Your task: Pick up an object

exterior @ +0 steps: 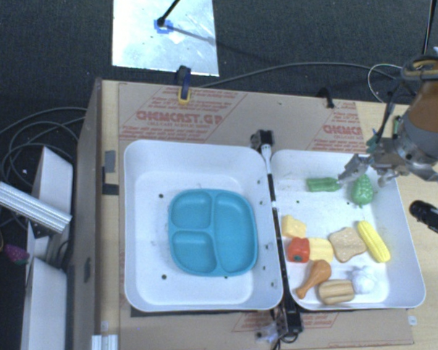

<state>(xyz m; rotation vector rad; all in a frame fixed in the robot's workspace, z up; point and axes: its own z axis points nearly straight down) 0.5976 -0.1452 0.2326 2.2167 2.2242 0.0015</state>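
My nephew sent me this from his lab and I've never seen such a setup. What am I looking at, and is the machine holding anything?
This is one camera fixed above a bench, looking down at a slant. The grey machine at the right is a robot arm; its gripper hangs over the far part of the right bin. That bin holds toy food: a green vegetable, a green leafy piece just under the gripper, a corn cob, a bread slice, cheese pieces, a red piece, a drumstick and a bread roll. The left bin holds a blue divided plate. I can't tell whether anything is gripped.
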